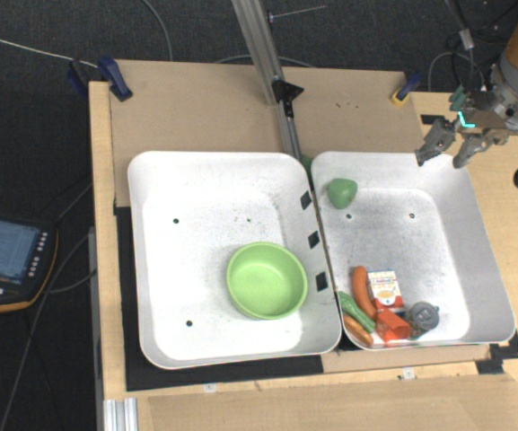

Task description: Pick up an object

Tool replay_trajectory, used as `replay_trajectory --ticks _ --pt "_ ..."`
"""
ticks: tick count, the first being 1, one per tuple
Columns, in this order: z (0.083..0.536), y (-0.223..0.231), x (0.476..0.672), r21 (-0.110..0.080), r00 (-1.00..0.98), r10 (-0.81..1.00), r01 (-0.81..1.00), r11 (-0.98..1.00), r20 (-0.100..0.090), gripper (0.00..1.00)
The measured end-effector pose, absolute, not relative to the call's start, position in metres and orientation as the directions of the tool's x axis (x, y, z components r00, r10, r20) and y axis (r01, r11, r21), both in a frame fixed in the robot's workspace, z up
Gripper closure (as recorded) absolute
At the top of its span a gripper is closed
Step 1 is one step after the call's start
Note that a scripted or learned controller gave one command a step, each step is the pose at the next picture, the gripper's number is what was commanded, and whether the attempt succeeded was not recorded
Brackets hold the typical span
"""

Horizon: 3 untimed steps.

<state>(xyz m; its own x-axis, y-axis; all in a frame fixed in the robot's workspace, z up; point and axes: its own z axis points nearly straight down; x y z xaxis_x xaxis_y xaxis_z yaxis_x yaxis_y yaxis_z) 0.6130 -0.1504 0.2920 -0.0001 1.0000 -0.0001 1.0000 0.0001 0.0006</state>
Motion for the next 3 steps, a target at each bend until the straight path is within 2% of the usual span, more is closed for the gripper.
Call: replay_trajectory --ticks 1,3 --pt "0.292 -0.150 0.613 0.000 0.000 1.000 1.000 0.000 0.000 0.00" --pt "0.206 -0.143 0.616 -0.003 -0.001 1.000 1.000 0.001 0.001 0.00"
